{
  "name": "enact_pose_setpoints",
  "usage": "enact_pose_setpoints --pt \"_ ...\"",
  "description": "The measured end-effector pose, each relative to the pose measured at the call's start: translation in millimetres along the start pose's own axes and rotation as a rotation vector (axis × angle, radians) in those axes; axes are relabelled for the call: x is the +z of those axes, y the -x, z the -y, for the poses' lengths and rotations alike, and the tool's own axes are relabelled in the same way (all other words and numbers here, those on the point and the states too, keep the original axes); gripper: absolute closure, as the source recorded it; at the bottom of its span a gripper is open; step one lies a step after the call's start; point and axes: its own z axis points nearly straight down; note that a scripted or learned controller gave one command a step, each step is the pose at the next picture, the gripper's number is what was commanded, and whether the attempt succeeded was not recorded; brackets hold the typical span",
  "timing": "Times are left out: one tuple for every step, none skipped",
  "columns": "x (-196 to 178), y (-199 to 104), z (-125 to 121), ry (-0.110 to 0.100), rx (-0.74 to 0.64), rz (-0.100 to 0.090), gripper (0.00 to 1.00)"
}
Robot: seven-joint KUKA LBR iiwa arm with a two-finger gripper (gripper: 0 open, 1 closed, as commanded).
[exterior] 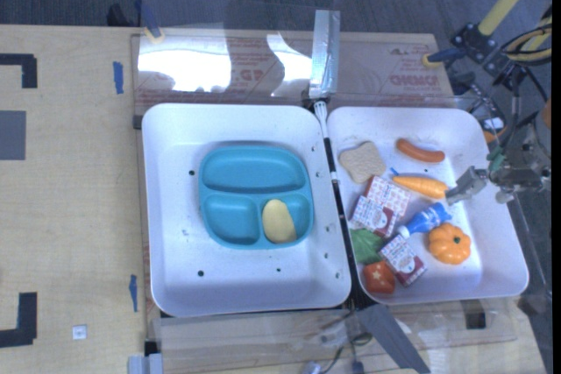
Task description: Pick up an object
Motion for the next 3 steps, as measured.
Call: enact_pose_setpoints --pt "127 -16 -45 0.012 0.039 0.004 0.00" --pt "133 -22 -98 0.019 -0.016 0.006 0.00" --pt "132 -45 -138 0.020 -0.042 0.007 0.00"
